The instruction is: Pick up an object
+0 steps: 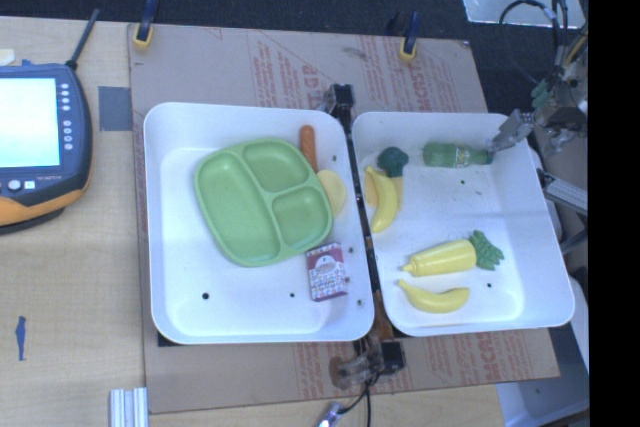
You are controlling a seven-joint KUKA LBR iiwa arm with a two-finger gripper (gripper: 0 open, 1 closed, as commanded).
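Your bench [70, 315] carries two white bins. The left bin [180, 315] holds a green divided plate [262, 201], a red packet [326, 272] and an orange carrot [308, 146]. The right bin [520, 245] holds two bananas [383, 197] [434, 297], a yellow corn cob [452, 257], a green bottle [452, 155] and broccoli [392, 159]. You'll find the pincer [512, 130] over the right bin's far right corner, beside the bottle; whether it is spread or pressed together, you cannot tell.

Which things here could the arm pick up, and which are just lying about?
Could be picked: green plate, carrot, red packet, two bananas, broccoli, green bottle, corn.

Lying about: handheld screen, blue clamps.
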